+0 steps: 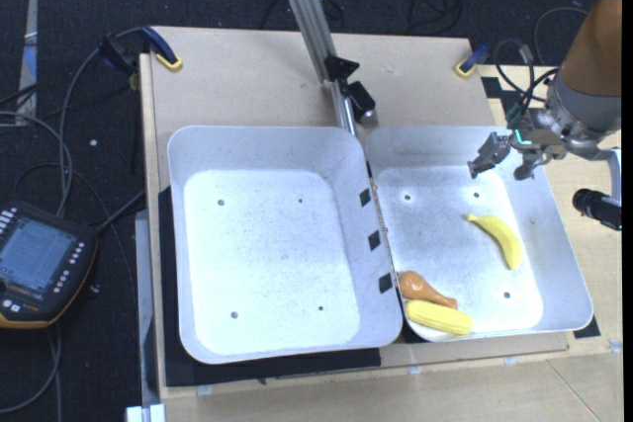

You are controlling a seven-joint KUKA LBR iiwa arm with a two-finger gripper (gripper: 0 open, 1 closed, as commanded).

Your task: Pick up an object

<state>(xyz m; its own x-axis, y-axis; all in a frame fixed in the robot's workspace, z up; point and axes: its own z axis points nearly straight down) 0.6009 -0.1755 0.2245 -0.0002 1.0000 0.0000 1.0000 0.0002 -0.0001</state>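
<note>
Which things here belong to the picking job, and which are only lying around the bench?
For the job:
gripper
banana
corn cob
brown drumstick toy
right bin

Lying about:
left bin
handheld controller
yellow clamps
cables

Arm in from right, claw (505, 156) open, pointing down

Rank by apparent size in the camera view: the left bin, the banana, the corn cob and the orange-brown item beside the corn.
1. Left bin, by far the largest.
2. Banana and corn cob: they look about alike, so no ranking between them.
3. Orange-brown item, smallest, though the corn may cover part of it.
</note>
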